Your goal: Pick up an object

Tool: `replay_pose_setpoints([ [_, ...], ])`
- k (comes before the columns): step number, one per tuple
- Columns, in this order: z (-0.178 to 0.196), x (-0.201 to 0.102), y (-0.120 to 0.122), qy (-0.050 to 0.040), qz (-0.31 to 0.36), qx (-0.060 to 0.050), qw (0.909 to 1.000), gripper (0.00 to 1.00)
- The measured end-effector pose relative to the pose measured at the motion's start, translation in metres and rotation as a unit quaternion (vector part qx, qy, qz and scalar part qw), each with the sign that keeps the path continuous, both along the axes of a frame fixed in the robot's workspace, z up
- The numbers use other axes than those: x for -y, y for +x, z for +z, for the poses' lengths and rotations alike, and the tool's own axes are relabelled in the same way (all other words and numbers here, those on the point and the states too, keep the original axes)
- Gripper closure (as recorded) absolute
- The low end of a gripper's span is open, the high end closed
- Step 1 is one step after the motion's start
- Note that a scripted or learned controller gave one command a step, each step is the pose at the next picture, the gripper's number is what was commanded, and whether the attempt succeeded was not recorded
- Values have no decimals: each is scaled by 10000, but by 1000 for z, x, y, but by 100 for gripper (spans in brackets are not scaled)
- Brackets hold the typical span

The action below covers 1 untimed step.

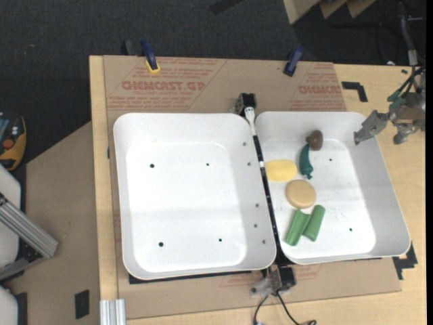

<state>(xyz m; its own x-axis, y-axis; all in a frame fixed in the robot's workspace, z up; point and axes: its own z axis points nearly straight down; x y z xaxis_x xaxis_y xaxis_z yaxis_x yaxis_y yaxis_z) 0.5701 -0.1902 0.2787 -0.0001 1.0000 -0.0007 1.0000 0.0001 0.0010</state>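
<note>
White plastic makes up the two shallow bins set side by side on the desk, over a brown cardboard sheet (216,80) printed with red lettering. The left bin (135,181) shows its bare floor with a few small dark holes. The right bin (379,202) holds all the objects, grouped toward its left half: a small brown lump (314,139) near the far edge, a dark teal curved piece (306,161) just below it, a yellow block (280,170) close against the bin's left wall, a tan round disc (300,194) just in front of the yellow block, and two green cylinders (304,225) lying side by side, tilted, nearest the front edge. The gripper (383,127) hangs at the far right corner of the right bin, over its rim, well apart from the objects; its two fingers are spread apart with nothing between them. Two clamps, one with a yellow tip (149,58) and one blue (293,60), grip the far edge of the cardboard.
</note>
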Motion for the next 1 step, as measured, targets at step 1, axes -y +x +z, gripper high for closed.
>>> replay_pose_setpoints([
  [1, 152, 38, -68, -41, -27, 82, 10000, 0],
])
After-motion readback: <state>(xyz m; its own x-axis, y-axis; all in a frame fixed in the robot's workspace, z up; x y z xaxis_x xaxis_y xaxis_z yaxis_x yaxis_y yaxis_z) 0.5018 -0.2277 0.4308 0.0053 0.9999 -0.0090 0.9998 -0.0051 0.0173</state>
